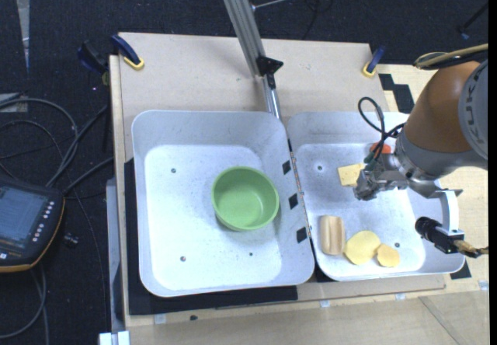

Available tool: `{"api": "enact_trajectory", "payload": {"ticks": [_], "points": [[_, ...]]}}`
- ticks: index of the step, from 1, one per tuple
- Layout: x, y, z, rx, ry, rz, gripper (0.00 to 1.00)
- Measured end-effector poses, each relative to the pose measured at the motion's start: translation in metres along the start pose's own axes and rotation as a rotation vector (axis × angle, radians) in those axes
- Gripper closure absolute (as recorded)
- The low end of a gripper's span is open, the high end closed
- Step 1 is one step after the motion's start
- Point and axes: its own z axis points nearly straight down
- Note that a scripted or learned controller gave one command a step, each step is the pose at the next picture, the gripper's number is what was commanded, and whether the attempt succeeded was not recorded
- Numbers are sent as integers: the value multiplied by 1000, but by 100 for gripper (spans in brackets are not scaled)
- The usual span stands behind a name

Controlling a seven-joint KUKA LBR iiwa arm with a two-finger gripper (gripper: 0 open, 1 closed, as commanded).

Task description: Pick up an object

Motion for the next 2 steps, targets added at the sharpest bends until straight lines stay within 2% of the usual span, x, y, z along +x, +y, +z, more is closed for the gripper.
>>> {"api": "enact_trajectory", "payload": {"ticks": [1,2], "points": [[-1,1,-63,-3,0,0,100],[-1,1,-75,2,1,0,100]]}}
